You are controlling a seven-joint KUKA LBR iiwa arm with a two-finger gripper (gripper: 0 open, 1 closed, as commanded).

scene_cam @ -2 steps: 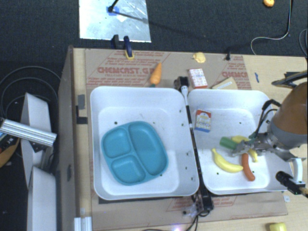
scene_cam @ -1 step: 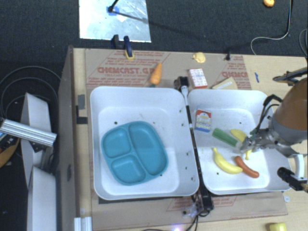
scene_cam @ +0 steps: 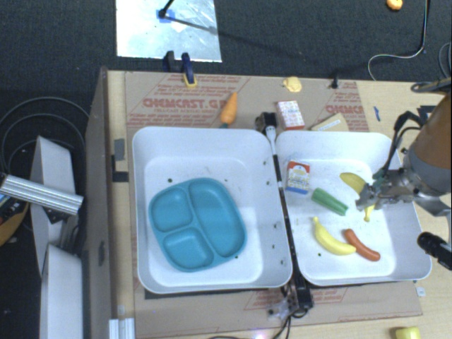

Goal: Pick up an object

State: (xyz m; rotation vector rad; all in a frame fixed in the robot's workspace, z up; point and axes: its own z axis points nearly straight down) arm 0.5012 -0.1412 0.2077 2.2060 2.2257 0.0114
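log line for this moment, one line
gripper: over right bin | nearest: small banana | held: nothing seen | tray: left bin

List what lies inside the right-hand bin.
The right bin holds a small carton, a green piece, two bananas and a sausage. The gripper hangs over its right side, covering whatever lies beneath it.

divided tray (scene_cam: 198,223) in left bin (scene_cam: 152,150), bananas (scene_cam: 332,239), sausage (scene_cam: 361,245) in right bin (scene_cam: 332,143)

arm (scene_cam: 432,162): grey links | orange-brown band above wrist | black cables | gripper end (scene_cam: 372,195): metallic, possibly blurred
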